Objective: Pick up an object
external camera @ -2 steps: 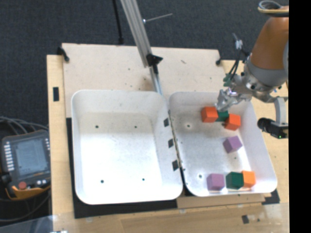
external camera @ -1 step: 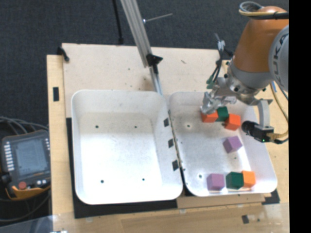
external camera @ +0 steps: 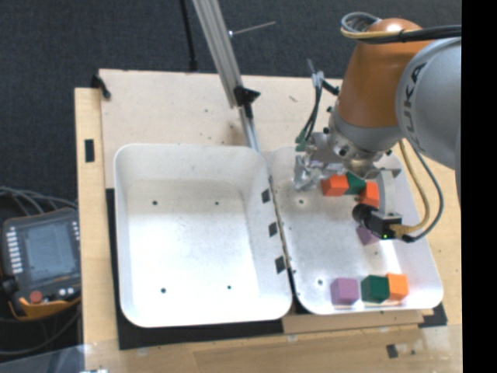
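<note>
purple cube [external camera: 344,290] | green cube [external camera: 375,287] | orange cube [external camera: 397,285] | gripper [external camera: 311,169] grip: cannot tell

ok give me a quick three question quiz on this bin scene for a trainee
1. True or false: the purple block, green block and orange block sit in a row along the near edge of the right bin.
2. Which bin does the gripper hover over? A) left B) right
3. Fill in: the teach pendant lies to the ____ of the left bin in the camera view.

Key: 1 true; 2 B; 3 left
</note>
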Robot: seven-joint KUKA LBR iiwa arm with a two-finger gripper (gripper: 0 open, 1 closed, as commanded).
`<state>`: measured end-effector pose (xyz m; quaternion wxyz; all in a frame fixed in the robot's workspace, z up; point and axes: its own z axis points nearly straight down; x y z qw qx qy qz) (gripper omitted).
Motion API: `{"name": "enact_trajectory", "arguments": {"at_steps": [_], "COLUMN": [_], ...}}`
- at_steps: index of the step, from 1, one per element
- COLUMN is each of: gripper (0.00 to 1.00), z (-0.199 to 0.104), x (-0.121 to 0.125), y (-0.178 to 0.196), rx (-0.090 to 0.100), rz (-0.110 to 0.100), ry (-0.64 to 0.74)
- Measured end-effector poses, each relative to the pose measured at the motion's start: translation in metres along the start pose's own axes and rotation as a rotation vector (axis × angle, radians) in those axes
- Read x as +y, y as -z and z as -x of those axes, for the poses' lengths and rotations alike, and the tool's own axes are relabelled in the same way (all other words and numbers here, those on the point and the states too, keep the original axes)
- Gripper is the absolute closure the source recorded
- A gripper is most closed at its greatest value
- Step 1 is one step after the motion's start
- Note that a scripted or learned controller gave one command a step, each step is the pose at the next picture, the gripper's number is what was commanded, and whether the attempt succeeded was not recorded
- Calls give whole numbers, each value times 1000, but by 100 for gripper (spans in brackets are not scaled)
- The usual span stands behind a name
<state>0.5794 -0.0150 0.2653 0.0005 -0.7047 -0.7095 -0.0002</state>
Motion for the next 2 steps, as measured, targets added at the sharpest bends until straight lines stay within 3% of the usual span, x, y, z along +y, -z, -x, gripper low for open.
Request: {"name": "enact_trajectory", "arguments": {"at_steps": [2], "gripper": [100], "z": [-108], "x": [0], "y": [3], "rx": [0], "rz": [2], "ry": [1]}}
